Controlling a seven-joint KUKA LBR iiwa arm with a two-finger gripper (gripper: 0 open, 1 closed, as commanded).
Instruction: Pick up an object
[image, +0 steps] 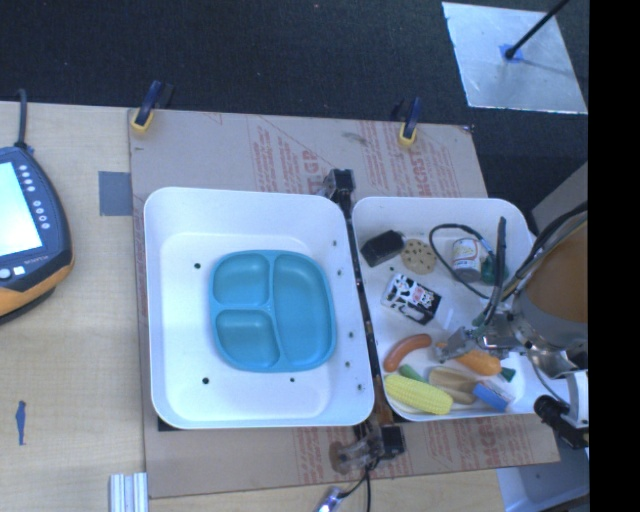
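Note:
The right bin (440, 205) holds several small objects. My gripper (462, 345) is low in its near right part, reaching in from the right. It sits just above an orange toy piece (482, 364) and right of a red sausage (407, 350). A yellow corn cob (418, 394), a tan bun (452, 381) and a blue piece (489, 397) lie along the near wall. Farther back lie a cow-patterned box (412, 298), a black block (381, 246), a round cookie (421, 258) and a small can (464, 255). I see nothing lifted.
The left bin (170, 300) holds a blue divided plate (272, 308). A black cable (497, 262) loops over the far right of the right bin. A teach pendant (25, 230) lies at the bench's left edge. Two clamps (147, 106) (407, 120) hold the cardboard.

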